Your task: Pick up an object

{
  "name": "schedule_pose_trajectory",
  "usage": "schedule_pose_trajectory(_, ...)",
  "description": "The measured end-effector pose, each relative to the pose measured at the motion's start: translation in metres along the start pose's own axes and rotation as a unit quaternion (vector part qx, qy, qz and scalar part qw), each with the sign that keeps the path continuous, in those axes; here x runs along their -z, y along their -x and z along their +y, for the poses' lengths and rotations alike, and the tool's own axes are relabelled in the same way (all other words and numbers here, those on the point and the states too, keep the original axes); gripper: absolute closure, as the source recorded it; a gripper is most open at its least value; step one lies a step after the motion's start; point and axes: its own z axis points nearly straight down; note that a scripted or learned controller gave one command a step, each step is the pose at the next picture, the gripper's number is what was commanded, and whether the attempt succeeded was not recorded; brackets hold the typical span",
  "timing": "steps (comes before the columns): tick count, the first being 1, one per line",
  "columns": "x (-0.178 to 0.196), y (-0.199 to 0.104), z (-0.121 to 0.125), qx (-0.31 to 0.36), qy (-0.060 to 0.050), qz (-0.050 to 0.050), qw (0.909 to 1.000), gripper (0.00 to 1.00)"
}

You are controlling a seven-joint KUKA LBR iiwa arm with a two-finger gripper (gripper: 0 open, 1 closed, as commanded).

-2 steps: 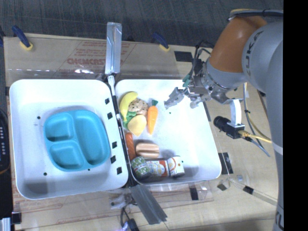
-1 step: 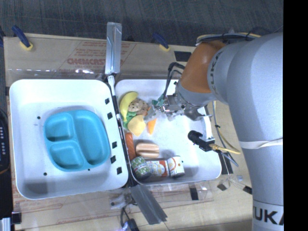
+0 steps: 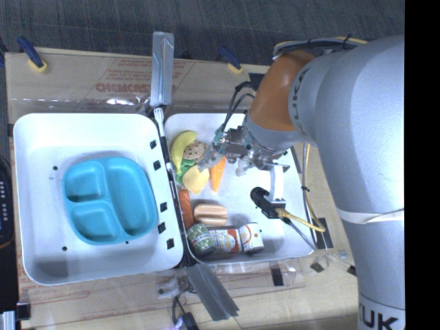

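The right bin (image 3: 292, 243) holds 7 toys that I can count, all crowded against its 9 o'clock wall. There is 1 orange carrot (image 3: 217, 174), lying with its long axis running roughly 12 to 6 o'clock, thick end up and tip pointing toward 6. Just beside it at 9 o'clock sit 1 yellow banana (image 3: 181, 147), curved along the wall, 1 small brown cookie (image 3: 195, 150) resting against the banana, and 1 pale yellow lemon-like piece (image 3: 195, 179) under them. Toward 6 o'clock from the carrot lie 1 hot dog bun (image 3: 210, 214), lengthwise 9 to 3, 1 orange-red sausage (image 3: 185, 208) along the wall, and 1 printed can (image 3: 225, 240) on its side, also lengthwise 9 to 3, near the bin's bottom rim.

The gripper (image 3: 221, 148) hangs right over the carrot's thick end, with the cookie close at 9 o'clock; I cannot tell how far its fingers are spread or whether they have hold of anything. The grey arm (image 3: 354, 129) comes in from 3 o'clock.

The left bin (image 3: 31, 157) holds 1 blue tray (image 3: 110, 198) with 3 compartments. Both bins sit on the tabletop (image 3: 82, 78).
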Motion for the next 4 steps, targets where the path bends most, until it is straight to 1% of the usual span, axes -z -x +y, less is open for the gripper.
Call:
schedule_pose_trajectory(1, 0.028, 0.000, -0.006, -0.069, 0.002, -0.001, 0.9976, 0.00)
schedule_pose_trajectory(2, -0.053, 0.029, 0.039, 0.046, 0.003, -0.001, 0.9989, 0.00)
schedule_pose_trajectory(3, -0.043, 0.028, 0.040, 0.048, 0.002, -0.001, 0.9989, 1.00)
schedule_pose_trajectory(4, -0.005, 0.045, 0.031, 0.154, 0.004, -0.002, 0.9880, 1.00)
